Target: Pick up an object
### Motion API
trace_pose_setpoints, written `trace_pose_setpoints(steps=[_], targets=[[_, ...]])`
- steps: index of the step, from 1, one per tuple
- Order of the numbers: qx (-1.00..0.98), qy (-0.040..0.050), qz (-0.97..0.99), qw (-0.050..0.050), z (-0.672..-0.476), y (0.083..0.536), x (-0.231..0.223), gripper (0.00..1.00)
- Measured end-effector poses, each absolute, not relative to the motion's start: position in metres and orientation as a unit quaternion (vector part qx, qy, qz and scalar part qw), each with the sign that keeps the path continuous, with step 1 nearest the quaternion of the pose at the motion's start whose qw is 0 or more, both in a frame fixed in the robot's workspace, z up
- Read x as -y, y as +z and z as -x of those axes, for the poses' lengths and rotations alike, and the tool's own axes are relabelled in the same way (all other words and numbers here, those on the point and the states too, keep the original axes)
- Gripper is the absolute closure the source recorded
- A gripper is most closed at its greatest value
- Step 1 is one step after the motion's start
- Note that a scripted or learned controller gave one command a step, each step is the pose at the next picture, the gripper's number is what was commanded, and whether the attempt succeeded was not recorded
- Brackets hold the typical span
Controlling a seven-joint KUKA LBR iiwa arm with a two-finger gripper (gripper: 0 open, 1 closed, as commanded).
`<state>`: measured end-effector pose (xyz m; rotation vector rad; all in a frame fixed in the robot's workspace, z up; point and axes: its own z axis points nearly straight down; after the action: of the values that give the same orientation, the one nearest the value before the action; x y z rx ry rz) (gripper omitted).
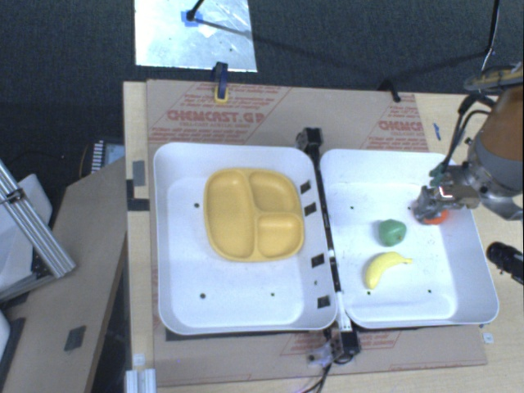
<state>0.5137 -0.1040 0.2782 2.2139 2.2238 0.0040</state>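
Observation:
The right bin [360,309] holds a green round object [392,232] near its middle and a yellow banana [385,267] just below it. At the bin's right side an orange-red object [438,216] peeks out beneath my gripper [431,205], which is lowered right over it. Most of that orange-red object is hidden by the gripper. The grey arm enters from the right edge, above the bin's right wall.
The left bin [184,301] holds a yellow divided plate [252,214] with three compartments. A black divider strip [321,236] runs between the two bins. Both bins rest on a cardboard sheet [270,109]. A shiny metal square [195,23] lies on the floor behind.

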Motion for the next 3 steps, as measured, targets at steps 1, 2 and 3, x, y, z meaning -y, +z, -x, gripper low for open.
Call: trace_pose_setpoints(steps=[1,2,3], targets=[[-0.71,0.001,-0.704,0.0,-0.502,0.262,0.053,1.0],[-0.71,0.0007,-0.704,-0.001,-0.51,0.249,0.005,1.0],[-0.71,0.0003,-0.704,-0.001,-0.505,0.228,-0.045,1.0]])
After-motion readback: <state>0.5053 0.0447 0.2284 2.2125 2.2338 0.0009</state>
